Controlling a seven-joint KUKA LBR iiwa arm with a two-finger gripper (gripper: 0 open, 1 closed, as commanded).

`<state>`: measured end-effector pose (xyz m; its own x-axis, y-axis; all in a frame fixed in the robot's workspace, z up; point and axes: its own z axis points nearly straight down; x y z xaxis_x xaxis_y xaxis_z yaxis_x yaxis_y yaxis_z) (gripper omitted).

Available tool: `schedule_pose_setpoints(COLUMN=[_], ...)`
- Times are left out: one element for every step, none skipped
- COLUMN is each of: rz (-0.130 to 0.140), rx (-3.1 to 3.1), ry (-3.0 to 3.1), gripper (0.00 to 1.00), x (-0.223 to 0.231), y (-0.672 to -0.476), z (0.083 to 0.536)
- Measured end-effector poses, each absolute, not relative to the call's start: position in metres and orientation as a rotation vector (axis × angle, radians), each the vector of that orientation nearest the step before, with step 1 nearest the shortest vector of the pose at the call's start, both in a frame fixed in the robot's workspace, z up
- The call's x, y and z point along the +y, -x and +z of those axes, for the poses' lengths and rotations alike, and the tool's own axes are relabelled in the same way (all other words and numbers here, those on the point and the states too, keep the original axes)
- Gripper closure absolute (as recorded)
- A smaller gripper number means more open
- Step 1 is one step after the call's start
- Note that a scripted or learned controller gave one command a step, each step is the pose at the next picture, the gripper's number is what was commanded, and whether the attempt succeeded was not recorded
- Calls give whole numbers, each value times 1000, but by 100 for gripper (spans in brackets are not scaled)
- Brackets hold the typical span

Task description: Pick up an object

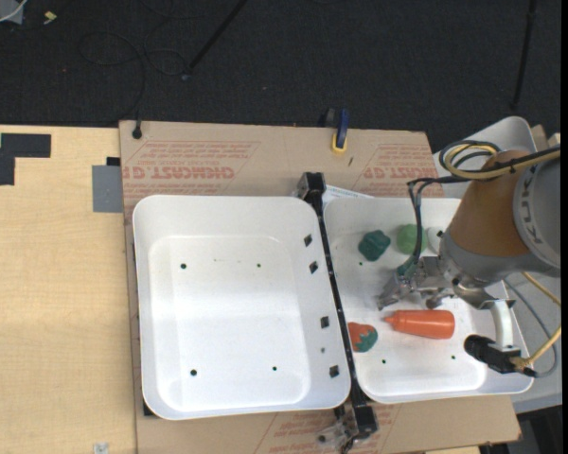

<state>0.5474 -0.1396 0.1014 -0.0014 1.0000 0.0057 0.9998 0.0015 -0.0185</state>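
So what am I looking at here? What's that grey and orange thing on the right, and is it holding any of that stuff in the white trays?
That is a robot arm reaching in from the right, filmed by one fixed camera looking down at a slant. Its metal gripper hangs over the right bin. In that bin lie an orange object, a dark green lump, a lighter green piece and a small orange and green item by the divider. The left bin sits alongside. I see nothing between its fingers, so nothing looks held.
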Motion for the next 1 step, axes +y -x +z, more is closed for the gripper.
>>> schedule_pose_setpoints(rz=[-1], rx=[-2224], ry=[2216], gripper=[0], x=[-115], y=[-605], z=[86])
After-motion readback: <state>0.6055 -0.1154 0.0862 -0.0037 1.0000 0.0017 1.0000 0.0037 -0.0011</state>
